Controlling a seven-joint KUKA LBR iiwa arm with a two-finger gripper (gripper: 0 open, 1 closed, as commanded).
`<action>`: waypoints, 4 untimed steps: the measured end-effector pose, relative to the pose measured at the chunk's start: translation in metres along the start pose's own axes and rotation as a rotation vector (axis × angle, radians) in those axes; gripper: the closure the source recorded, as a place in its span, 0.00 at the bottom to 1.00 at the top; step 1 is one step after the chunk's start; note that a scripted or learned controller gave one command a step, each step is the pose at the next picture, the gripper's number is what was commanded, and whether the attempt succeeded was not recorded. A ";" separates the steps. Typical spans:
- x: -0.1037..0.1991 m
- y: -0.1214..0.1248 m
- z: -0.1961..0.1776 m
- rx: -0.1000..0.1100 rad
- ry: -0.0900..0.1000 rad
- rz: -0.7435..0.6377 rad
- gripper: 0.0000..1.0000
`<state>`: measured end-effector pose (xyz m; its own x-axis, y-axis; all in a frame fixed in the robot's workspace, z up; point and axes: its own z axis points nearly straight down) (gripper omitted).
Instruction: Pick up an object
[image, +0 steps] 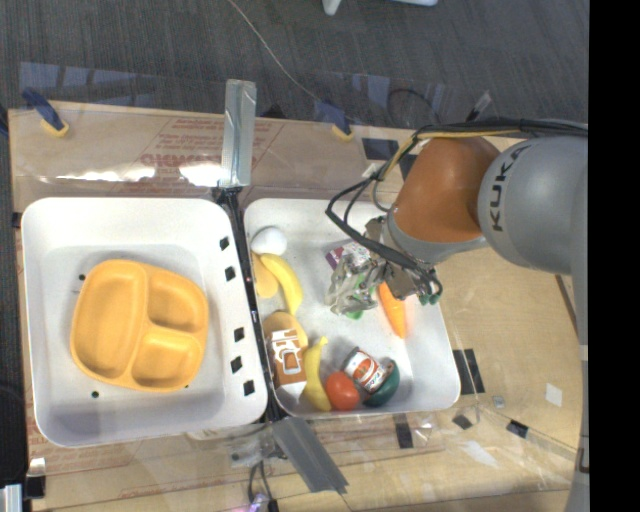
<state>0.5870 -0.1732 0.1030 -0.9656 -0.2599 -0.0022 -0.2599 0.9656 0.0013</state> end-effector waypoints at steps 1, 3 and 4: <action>-0.050 -0.006 -0.094 0.006 -0.006 -0.087 1.00; -0.018 -0.043 -0.081 0.001 0.002 -0.447 0.00; 0.025 -0.029 0.012 -0.002 0.003 -0.556 0.00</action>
<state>0.5710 -0.2078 0.0904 -0.6827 -0.7307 -0.0004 -0.7307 0.6827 0.0029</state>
